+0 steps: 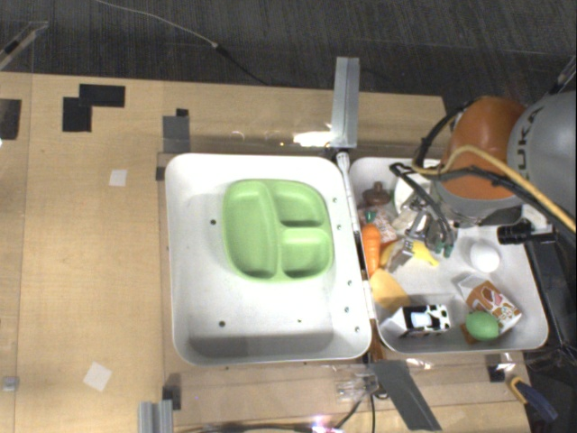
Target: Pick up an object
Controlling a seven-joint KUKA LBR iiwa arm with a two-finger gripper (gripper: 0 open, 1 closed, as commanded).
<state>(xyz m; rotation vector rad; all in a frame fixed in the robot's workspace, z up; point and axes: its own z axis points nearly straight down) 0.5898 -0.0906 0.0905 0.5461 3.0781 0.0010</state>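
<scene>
The right bin (535,330) holds a heap of small things. An orange carrot (370,246) lies along its left wall, with a yellow wedge (388,289) just below it. A black-and-white toy car (425,318) sits near the front edge. A green ball (482,326) rests against an orange patterned box (495,301). A white round piece (485,258) lies at the right. My gripper (416,234) hangs low over the bin's middle, right above a small yellow item (424,256) and beside the carrot. Its wrist hides what lies under it.
The left bin (194,269) carries a light green divided plate (275,228). A small brownish object (374,192) sits in the right bin's far left corner. The grey arm with its orange band (482,142) covers that bin's far right. Metal brackets stand at the bins' edges.
</scene>
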